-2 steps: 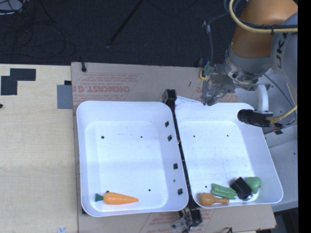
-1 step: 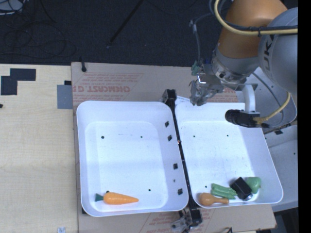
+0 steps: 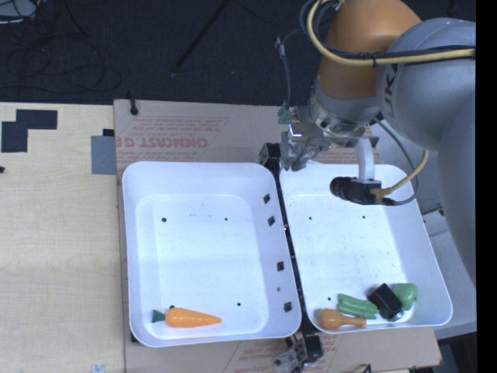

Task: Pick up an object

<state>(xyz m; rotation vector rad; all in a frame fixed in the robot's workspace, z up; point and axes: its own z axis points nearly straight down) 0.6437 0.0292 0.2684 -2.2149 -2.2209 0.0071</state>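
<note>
An orange carrot with a green top (image 3: 192,317) lies at the front left of the left bin (image 3: 140,231). In the front right corner of the right bin (image 3: 419,239) sit an orange gourd-shaped toy (image 3: 340,319), a green pod (image 3: 357,305), a black block (image 3: 386,301) and a green piece (image 3: 404,291), all close together. My gripper (image 3: 297,152) hangs over the far left corner of the right bin, near the divider between the bins. It is far from all of these objects, and nothing shows in its grasp.
The grey arm with its orange band (image 3: 369,29) reaches in from the upper right over the back of the right bin. A black cable fitting (image 3: 353,189) hangs beside the wrist. Cardboard (image 3: 194,130) lies beneath the bins and a wooden bench top (image 3: 54,239) lies to the left.
</note>
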